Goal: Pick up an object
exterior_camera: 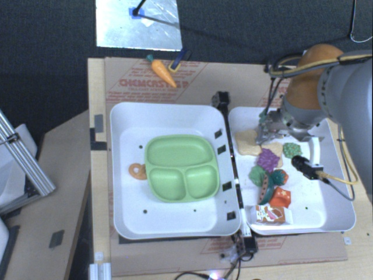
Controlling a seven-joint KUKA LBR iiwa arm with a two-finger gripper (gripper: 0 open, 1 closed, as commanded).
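My gripper (267, 132) hangs low in the right bin (332, 214), over the back of a heap of toy food. Right below it lies a pale bread slice (246, 143). A purple grape bunch (268, 158) sits just in front of that. Around it lie a green leafy piece (291, 150), another green piece (257, 174), a dark striped piece (265, 186), a red-orange piece (281, 196) and a small printed packet (270, 214). Nothing can be seen between the fingers, and their state is unclear.
The left bin (125, 214) holds a green divided plate (180, 168) and a small orange ring (137, 171). A toy carrot (162, 72) lies on the cardboard behind the bins, next to a blue-yellow item (178, 60). A shiny sheet (137, 15) lies further back.
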